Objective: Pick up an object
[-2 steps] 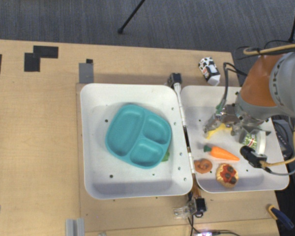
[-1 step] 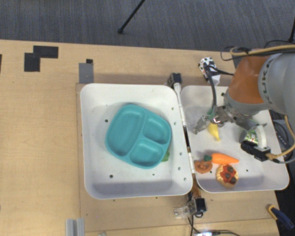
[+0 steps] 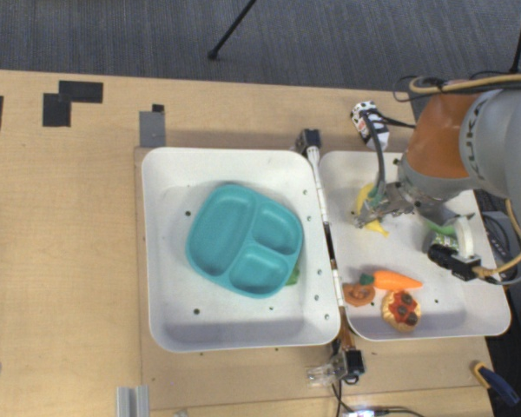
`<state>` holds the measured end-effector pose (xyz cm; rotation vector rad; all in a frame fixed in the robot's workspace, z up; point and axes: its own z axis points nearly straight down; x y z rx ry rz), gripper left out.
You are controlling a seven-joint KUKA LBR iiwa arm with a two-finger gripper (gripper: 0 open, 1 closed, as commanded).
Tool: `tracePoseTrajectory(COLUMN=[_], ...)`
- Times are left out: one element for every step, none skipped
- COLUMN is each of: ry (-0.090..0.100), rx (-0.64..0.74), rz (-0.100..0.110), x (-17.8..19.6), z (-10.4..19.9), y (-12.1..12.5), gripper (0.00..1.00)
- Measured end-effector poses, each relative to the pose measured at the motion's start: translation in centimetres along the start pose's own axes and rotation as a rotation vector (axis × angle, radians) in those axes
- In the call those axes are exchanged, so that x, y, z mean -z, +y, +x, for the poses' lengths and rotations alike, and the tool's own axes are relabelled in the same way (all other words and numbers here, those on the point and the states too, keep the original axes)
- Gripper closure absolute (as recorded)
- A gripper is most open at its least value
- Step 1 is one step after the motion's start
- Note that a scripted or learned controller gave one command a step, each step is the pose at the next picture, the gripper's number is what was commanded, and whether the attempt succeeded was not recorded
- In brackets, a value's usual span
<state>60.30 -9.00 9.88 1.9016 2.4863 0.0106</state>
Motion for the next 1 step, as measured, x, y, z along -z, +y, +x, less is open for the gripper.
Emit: tracePoseTrajectory(ry=[0.004], rx=[0.004], rz=[0.005], x=[12.7], z=[5.53], y=[2.18], gripper=[1.0])
